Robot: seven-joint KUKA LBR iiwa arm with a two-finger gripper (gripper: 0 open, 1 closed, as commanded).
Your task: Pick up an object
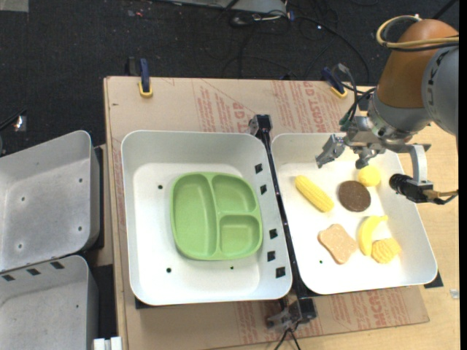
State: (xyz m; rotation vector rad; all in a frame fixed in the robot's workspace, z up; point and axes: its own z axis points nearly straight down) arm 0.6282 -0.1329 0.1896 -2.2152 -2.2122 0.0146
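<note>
near the front edge of the right bin (419,268) lie a slice of toast (337,243), a banana (369,230) and a ridged yellow piece (386,250) touching the banana. a little farther back sit a corn cob (314,193), a brown round disc (354,196) and a small yellow lump (369,176), the lump just beyond the disc. the pincer (349,149) hangs over the far part of this bin, above and beside the yellow lump, its fingers spread apart with nothing between them. the grey arm with its orange band (410,63) reaches in from the right. the left bin (139,195) holds a green divided plate (217,215) lying flat in its middle. both bins rest on the surface (197,100).
</note>
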